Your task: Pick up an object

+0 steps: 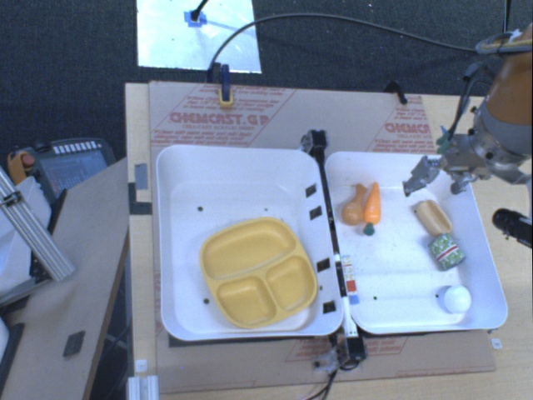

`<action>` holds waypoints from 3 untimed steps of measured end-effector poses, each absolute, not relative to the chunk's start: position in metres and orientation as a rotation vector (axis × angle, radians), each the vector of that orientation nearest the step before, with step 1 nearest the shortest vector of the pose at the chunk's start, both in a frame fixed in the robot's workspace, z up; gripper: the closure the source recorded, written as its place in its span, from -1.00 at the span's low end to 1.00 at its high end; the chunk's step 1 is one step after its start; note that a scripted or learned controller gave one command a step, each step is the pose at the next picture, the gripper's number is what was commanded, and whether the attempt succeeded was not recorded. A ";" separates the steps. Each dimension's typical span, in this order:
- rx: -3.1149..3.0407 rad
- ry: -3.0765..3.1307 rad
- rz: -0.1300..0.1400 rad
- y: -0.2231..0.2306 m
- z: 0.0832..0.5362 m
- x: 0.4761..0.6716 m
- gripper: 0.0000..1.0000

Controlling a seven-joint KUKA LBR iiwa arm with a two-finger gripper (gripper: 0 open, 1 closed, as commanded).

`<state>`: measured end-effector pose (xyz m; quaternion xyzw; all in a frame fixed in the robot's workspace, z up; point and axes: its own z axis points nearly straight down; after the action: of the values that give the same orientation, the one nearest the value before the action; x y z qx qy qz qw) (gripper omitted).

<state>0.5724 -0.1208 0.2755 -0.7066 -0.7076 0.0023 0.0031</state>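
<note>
The right bin [391, 307] holds an orange carrot [372, 202] lying against a tan pear-shaped piece [354, 208], a tan bread roll [432, 217], a green patterned can [446, 252] and a white ball [455, 298]. My gripper [439, 180] hangs over the bin's far right part, just beyond the bread roll. Its two fingers are spread open with nothing between them, and they touch none of the objects.
A yellow three-compartment tray [258, 272] lies in the left bin [191, 182]. A black divider with clips [326, 223] runs between the bins. A grey pendant [71, 161] and an aluminium rail [33, 232] sit on the side table at left.
</note>
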 end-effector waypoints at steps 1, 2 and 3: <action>-2.219 -2.226 -0.002 -0.121 0.281 0.574 -1.00; -2.218 -2.221 0.003 -0.122 0.218 0.573 -1.00; -2.219 -2.222 0.002 -0.118 0.173 0.566 -1.00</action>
<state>0.5662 -0.1185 0.1732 -0.7067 -0.7076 0.0006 0.0009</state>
